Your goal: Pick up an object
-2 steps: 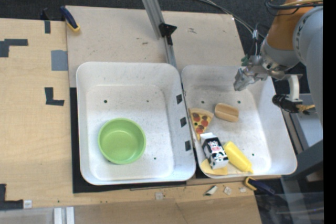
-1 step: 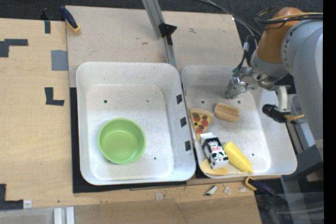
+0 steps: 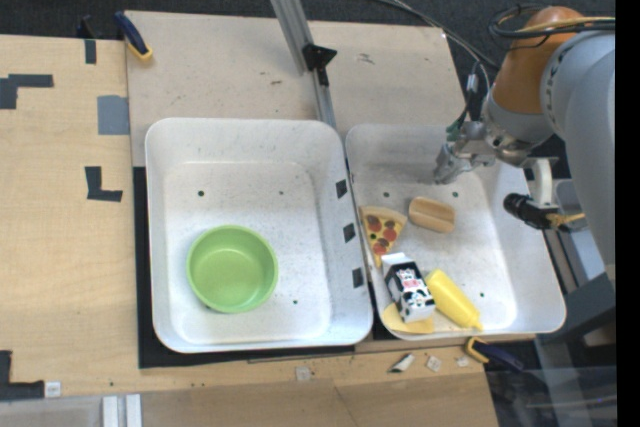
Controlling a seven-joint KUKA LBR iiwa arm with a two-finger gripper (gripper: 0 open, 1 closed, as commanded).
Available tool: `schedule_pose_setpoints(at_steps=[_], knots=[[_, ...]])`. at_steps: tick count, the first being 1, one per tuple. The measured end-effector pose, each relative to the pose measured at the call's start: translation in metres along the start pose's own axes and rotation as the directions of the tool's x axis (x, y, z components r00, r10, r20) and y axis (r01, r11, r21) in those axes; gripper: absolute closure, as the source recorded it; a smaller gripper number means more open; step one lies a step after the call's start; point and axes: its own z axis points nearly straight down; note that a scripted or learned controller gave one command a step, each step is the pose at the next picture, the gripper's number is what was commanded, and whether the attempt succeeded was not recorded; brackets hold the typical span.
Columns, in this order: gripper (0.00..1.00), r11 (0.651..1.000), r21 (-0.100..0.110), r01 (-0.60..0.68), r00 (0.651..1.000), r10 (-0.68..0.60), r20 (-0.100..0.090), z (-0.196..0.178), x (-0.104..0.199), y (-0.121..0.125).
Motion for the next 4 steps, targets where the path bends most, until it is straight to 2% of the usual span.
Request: schedule_pose_setpoints(at_steps=[1,3,4], knots=[[1.0,1.0,-0.005,-0.001,1.0,0.001,-0.003,-0.062,0.006,-0.003],[1.0,1.0,-0.005,-0.001,1.0,0.001,-0.002,-0.155,0.004,0.001],[1.0,1.0,0.002,0.001,1.0,-0.001,-0.004,-0.149,0.047,-0.01]])
